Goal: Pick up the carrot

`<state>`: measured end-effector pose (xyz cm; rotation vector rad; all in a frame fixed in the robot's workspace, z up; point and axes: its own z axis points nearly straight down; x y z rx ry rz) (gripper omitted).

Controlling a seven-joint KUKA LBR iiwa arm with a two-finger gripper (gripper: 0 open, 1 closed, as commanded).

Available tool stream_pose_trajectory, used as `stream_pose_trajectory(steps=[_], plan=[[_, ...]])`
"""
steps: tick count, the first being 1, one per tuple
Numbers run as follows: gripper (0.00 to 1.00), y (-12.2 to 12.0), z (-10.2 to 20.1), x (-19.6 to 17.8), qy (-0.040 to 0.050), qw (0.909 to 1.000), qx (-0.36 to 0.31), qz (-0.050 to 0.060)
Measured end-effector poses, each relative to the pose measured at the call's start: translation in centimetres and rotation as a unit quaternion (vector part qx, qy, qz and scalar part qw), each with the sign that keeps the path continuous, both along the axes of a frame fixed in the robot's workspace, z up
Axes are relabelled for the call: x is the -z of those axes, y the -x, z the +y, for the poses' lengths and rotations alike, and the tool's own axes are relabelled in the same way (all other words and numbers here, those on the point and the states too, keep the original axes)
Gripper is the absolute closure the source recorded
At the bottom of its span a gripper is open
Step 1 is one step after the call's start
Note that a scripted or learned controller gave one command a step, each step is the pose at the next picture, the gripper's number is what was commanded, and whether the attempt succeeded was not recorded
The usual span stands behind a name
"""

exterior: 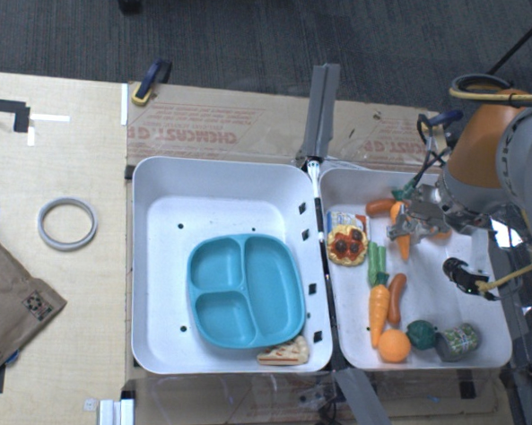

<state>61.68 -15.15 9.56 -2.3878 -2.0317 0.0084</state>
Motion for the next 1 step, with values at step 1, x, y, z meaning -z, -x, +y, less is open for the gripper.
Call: stream_pose_trajectory(steps=[1], plan=[[1.00,0.22,4.06,-6.42,0.0022,0.9859,0.168,-0.001]])
